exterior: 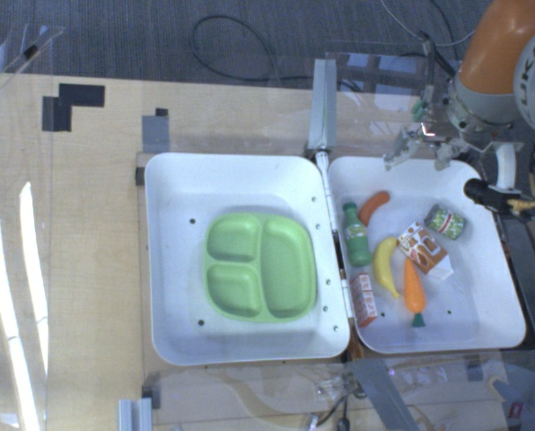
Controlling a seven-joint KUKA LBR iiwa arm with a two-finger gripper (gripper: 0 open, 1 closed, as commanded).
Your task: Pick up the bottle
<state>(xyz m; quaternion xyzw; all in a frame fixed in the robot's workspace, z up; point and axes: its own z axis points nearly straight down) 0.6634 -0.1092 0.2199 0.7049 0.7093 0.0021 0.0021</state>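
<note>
Pale wooden table [79, 241] under the camera, dark carpet beyond it, and two white bins side by side. The left bin [173, 330] carries one green tray [260, 266] with three compartments. All the action sits in the right bin [483, 330].

The bottle [355, 234] is our landmark: one green bottle, lying flat hard against the right bin's left wall, long axis running up and down the view, cap pointing toward the far edge. Just right of its cap, one orange-red sausage-like piece [373, 206]. Right of its base, one banana [387, 264], and beyond that one carrot [414, 290]. Directly below the bottle, one small red packet [364, 299]. Further right, one white and orange carton [424, 247] and one green can [446, 222].

The gripper [424, 151] hangs over the far rim of the right bin, up and right of the bottle, well apart from it. Its fingers [399, 154] are spread wide, nothing between them.
</note>
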